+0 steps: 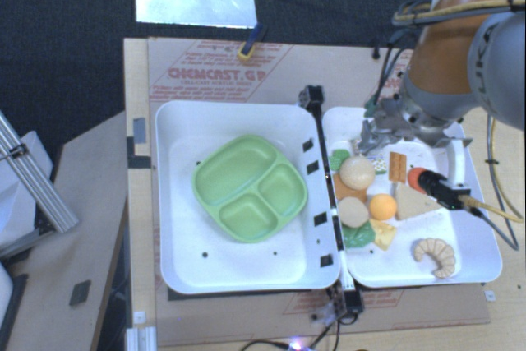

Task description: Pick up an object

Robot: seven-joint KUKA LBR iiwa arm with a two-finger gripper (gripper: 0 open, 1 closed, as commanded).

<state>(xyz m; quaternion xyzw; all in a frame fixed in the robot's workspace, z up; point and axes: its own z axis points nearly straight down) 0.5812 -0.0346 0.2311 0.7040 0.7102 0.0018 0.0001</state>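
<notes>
The arm (pixel 450 53) reaches in from the right and hangs over the far part of the right bin (pixel 481 247). Its gripper (pixel 367 142) sits low near the bin's far left corner, just beyond a pale round ball (pixel 357 173). From this angle I cannot tell whether the gripper is open or closed, and nothing shows held in it.

The things to pick from lie crowded in the left half of the right bin. A brown cracker (pixel 398 167) lies just right of the pale ball. Nearer, a second pale ball (pixel 353 212) lies touching an orange ball (pixel 382 206). A white slab (pixel 417 207) lies to the right of the orange ball. Nearer still are a green piece (pixel 358 237) and a yellow piece (pixel 384 235), side by side. A croissant (pixel 436 256) lies apart from them at the near right.

The left bin (pixel 177 177) holds a green divided plate (pixel 249 187) lying flat near its middle. Both bins rest on the bench (pixel 214 66).
</notes>
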